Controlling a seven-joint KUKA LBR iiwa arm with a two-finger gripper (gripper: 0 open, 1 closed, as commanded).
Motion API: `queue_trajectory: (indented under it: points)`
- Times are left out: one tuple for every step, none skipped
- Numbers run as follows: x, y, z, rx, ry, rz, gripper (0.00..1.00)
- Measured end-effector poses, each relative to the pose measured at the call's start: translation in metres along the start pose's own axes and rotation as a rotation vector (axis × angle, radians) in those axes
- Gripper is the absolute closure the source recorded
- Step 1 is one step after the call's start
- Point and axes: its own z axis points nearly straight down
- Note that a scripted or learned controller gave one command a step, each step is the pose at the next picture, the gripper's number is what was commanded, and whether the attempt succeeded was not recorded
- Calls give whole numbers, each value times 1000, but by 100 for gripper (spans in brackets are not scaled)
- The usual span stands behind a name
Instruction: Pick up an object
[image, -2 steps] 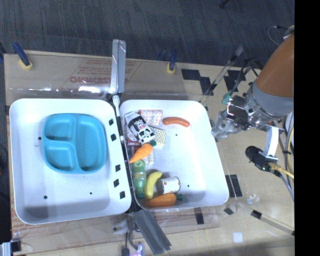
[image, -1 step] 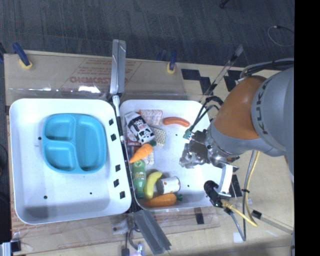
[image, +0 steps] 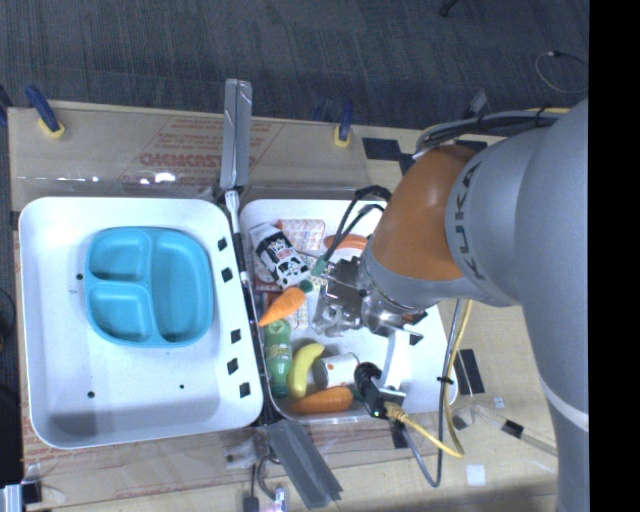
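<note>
While the grey arm (image: 500, 200) reaches in from the right edge of the tabletop (image: 100, 150), its orange band sits over the right bin (image: 300, 212) and its tool (image: 335, 300) hangs low among the things there. Whether the tool is spread or pressed together I cannot tell, and nothing can be seen between its tips.

Just left of the tool lies a carrot (image: 281, 304), tilted, close against the bin's left wall. Below the carrot, toward the near edge of the tabletop, are a green item (image: 276, 352) and a yellow banana (image: 304, 366), side by side. An orange sausage-shaped piece (image: 322, 402) lies along the bin's near wall, just under the banana. Toward the far wall of that bin sit a black-and-white patterned object (image: 277, 254) and a flat red-and-white packet (image: 304, 234), beside each other.

The left bin (image: 60, 300) holds a blue divided tray (image: 150, 284), lying flat in its far half, well apart from the tool. A yellow cable (image: 440, 435) trails over the tabletop near its near right corner
</note>
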Motion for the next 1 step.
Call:
queue_trajectory:
  points:
    - [59, -23, -2, 0, 0, -237, 100]
